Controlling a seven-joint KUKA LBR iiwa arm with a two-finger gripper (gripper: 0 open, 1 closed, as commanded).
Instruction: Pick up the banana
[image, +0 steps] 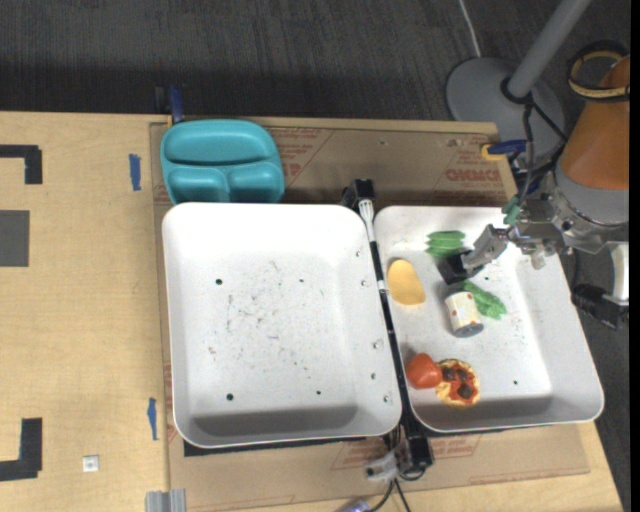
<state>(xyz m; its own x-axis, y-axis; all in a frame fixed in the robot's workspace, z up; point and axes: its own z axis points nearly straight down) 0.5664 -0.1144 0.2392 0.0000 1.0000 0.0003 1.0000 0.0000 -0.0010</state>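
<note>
The gripper (462, 262) hangs over the right bin (560, 400), at three o'clock from the banana (405, 283); its state I cannot tell.

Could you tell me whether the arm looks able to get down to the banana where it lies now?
Probably yes. The banana lies alone by the right bin's left wall, open from above. The end effector hovers nearby over the green items; the wall might crowd one side.
</note>
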